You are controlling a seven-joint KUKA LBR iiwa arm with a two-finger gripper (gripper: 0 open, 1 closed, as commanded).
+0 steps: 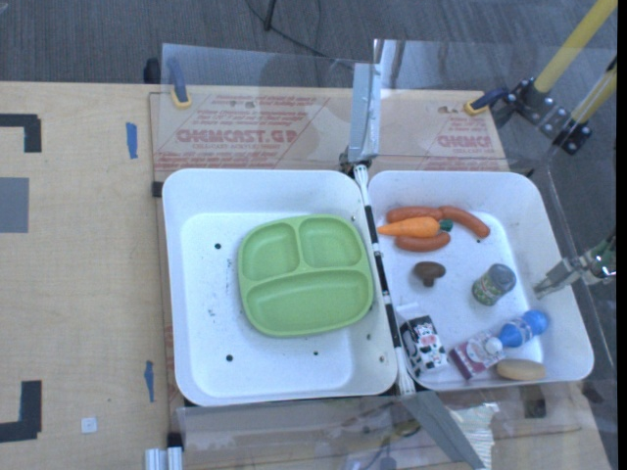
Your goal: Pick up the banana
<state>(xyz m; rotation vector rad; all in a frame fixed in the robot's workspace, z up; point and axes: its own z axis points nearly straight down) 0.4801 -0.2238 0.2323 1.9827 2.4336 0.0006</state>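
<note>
roughly: the gripper (554, 277) sits at the 3 o'clock rim of the right bin (559, 215), low and partly cut off by the frame edge; cannot tell whether the pincer is apart or together, and nothing is seen held in it. no bright yellow fruit stands out. the best candidate for the banana (520, 369) is a pale tan oblong lying flat in the bin's 5 o'clock corner, long axis running 9 to 3, close against the bin wall. judgement only, since the colour is dull and the shape is short. it is crowded: a bottle with a blue cap (513, 334) lies just at its 12 o'clock and a pink packet (471, 356) is just at its 10 o'clock, both very near or touching, hard to say which. a can (494, 284) stands further toward 12, between the gripper and that corner. the left bin (192, 262) holds a green divided plate (306, 275), well apart and no concern. to do this well, travel toward 6 o'clock along the rim, come down square over the oblong's middle, and close across its short axis, 12 to 6. risks: clipping the bottle on descent, or jamming on the wall side where clearance looks thin. a slight tilt away from the wall may help.
</note>
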